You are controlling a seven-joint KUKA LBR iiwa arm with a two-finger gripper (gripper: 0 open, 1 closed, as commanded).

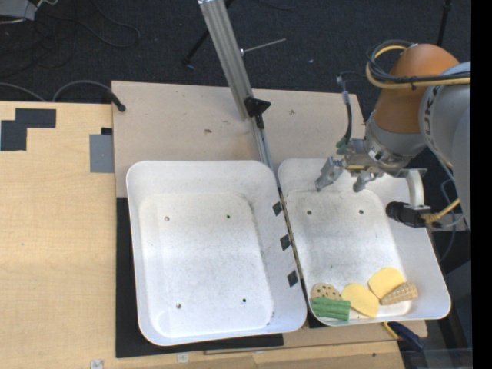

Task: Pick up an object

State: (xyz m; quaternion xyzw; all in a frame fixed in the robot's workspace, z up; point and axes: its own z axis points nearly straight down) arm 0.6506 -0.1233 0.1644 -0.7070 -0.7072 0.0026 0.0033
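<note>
Toy food [361, 294] lies well below the pincer [345, 177], which hangs released; descend squarely over one piece before clenching, clear of the bin wall [440, 298]

Slanted aluminium post [231, 60], black cables [100, 10]

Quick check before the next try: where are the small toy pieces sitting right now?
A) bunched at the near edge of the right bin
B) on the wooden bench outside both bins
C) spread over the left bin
A: the toy pieces lie clustered along the near rim of the right bin, while the gripper is over its far end.
</note>
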